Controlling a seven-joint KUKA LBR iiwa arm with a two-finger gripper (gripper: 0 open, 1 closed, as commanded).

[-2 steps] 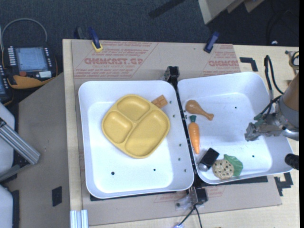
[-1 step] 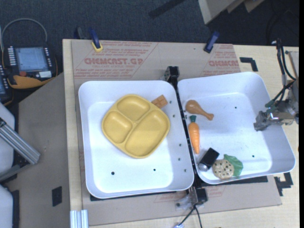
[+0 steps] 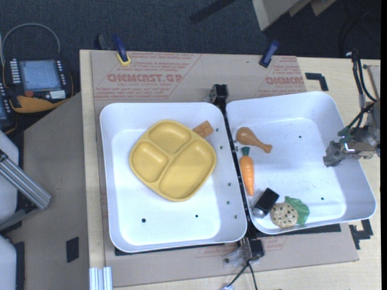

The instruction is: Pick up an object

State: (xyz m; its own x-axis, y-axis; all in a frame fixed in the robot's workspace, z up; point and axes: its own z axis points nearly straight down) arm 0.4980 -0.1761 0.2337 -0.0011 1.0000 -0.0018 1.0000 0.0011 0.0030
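Upper and middle frame: you see the desk point(image 3: 181, 71) faced in matt tan board, like cardboard or fibreboard, printed with faded red lettering. Centre: the left bin point(image 3: 121, 210) and right bin point(image 3: 314, 110) look like smooth white plastic with a soft sheen. In the left bin, the yellow divided plate point(image 3: 173, 159) appears as smooth moulded plastic, semi-matt. Right bin, left side: the drumstick point(image 3: 252, 138) and carrot point(image 3: 247, 170) read as smooth toy plastic, the carrot slightly glossy. Lower right bin: the cookie point(image 3: 282, 214) looks matt and speckled; the black block point(image 3: 265, 200) is dull. Far right edge: the jaws point(image 3: 337, 151) look like grey metal, lightly reflective.
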